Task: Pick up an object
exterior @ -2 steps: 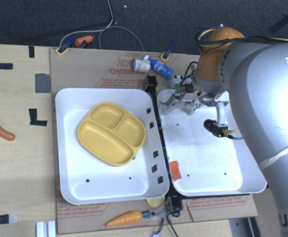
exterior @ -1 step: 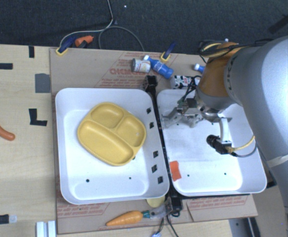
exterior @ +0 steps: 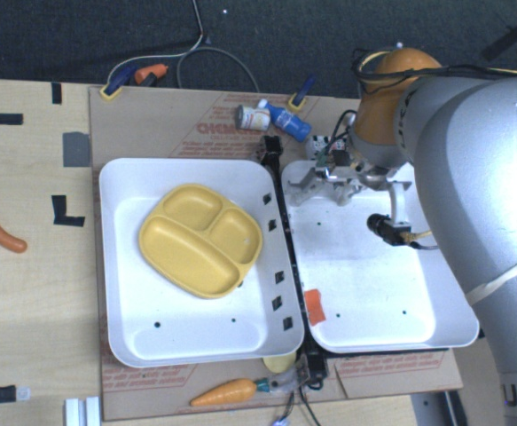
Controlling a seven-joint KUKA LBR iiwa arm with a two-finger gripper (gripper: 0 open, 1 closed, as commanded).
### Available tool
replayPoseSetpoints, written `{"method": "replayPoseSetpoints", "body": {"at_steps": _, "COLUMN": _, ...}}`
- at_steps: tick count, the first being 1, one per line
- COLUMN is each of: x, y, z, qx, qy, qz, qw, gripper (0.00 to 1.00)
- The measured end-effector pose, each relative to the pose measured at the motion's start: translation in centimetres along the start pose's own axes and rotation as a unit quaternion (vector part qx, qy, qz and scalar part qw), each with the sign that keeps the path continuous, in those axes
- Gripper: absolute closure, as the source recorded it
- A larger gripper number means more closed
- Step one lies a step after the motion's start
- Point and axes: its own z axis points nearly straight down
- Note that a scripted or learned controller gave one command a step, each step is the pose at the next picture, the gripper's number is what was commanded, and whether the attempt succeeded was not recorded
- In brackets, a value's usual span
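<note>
At the near edge of your view a toy carrot (exterior: 224, 392) lies on the cardboard (exterior: 152, 122), just below the left bin (exterior: 125, 327). Inside the right bin (exterior: 453, 327), a small orange block (exterior: 314, 307) sits close against the divider between the two bins. Further in, the yellow plate (exterior: 201, 239), with its three compartments, rests flat in the middle of the left bin, tilted a little on the diagonal. Off to the left, well apart from the bins, a toy sausage (exterior: 3, 232) lies on the bare desk (exterior: 27, 309).

Your arm (exterior: 471, 167) reaches in from the right over the right bin, and the gripper (exterior: 329, 185) hangs above that bin's far left corner, near the divider. You may be looking at it nearly end on; I cannot tell whether it is parted or closed, and nothing shows in it.

Beyond the bins, a small bottle (exterior: 254, 116) and a blue object (exterior: 292, 122) lie touching on the cardboard. A clamp (exterior: 134, 76) with an orange tip grips the far left corner.
</note>
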Motion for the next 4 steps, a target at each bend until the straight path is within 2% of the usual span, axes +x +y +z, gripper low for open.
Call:
{"method": "replayPoseSetpoints", "body": {"at_steps": 1, "x": 0.0, "y": -0.1, "z": -1.1, "qx": 0.000, "qy": -0.001, "qz": -0.001, "qw": 1.0000, "gripper": 1.00}}
{"method": "replayPoseSetpoints", "body": {"at_steps": 2, "x": 8.4, "y": -6.4, "z": -10.6, "qx": -0.001, "qy": 0.003, "qz": -0.003, "qw": 1.0000, "gripper": 1.00}}
{"method": "replayPoseSetpoints", "body": {"at_steps": 3, "x": 7.9, "y": -6.5, "z": -9.9, "qx": 0.002, "qy": 0.001, "qz": 0.000, "qw": 1.0000, "gripper": 0.00}}
{"method": "replayPoseSetpoints", "body": {"at_steps": 4, "x": 3.8, "y": -14.1, "z": -9.9, "qx": 0.004, "qy": 0.000, "qz": 0.004, "qw": 1.0000, "gripper": 0.00}}
